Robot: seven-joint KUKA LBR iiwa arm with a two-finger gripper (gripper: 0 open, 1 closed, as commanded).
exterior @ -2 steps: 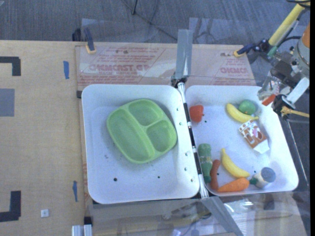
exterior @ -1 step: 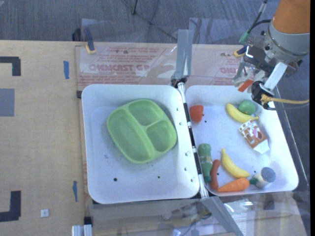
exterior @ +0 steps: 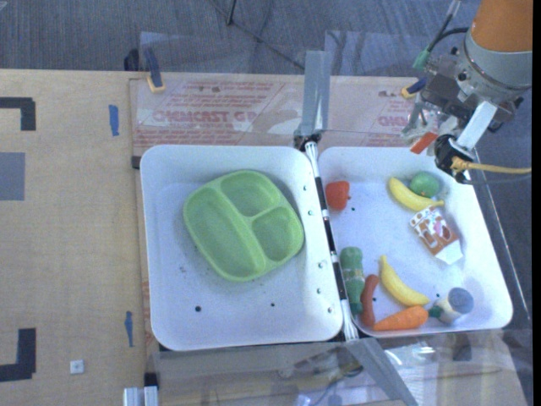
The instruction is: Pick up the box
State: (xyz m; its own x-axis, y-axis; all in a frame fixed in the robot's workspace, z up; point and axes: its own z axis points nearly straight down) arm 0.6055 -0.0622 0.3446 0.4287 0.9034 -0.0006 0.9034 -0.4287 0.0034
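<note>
We are at the approach; the pincer (exterior: pixel 429 132) hangs above the right bin's (exterior: pixel 372 227) far edge, open or closed we cannot tell; the box (exterior: pixel 435 231) lies nearer, untouched; next we must descend onto it.

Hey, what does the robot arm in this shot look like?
The arm is a thick grey cylinder with a broad orange band above the wrist. Thin dark cables run down beside it to a metallic gripper, which carries a small green fitting and a red-orange tip.
</note>
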